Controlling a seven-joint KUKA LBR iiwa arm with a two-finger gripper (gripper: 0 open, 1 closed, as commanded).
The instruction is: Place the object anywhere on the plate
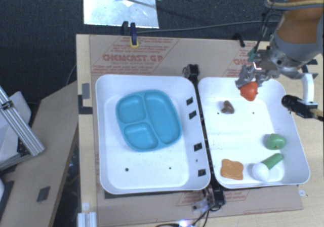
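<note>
A blue plate point(149, 119) with three compartments lies in the left bin point(109, 170). My gripper point(249, 83) hangs over the far edge of the right bin point(298, 162), shut on a red-orange object point(249, 91) that sticks out below its fingers. The object is lifted above the bin floor, well to the right of the plate.
In the right bin lie a small brown piece point(227, 107), a green round object point(275, 141), an orange flat piece point(232, 169), and a white ball point(260, 171) beside a green stick point(272, 160). A black divider strip point(197, 119) runs between the bins.
</note>
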